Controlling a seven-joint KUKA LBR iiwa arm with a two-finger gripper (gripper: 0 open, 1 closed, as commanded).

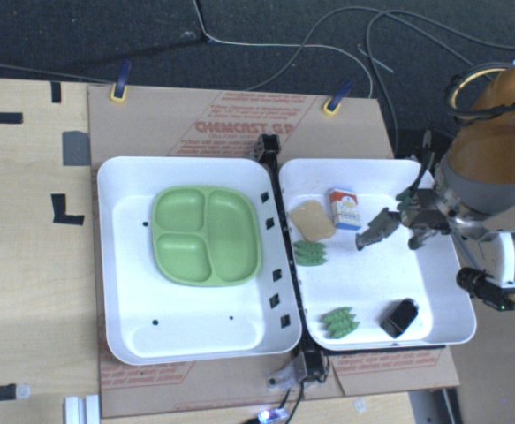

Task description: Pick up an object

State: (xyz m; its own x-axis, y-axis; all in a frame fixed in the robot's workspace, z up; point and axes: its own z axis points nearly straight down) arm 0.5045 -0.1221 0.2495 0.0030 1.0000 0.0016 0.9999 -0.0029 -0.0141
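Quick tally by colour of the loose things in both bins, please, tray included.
Green: 3 - divided tray, leafy piece, leafy piece
Tan: 1 - round piece
Red and white: 1 - small carton
Black: 1 - block
Total: 6

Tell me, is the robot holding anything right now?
No, nothing. The gripper hangs open over bare floor of the right bin, beside the small red and white box, with nothing between its fingers.
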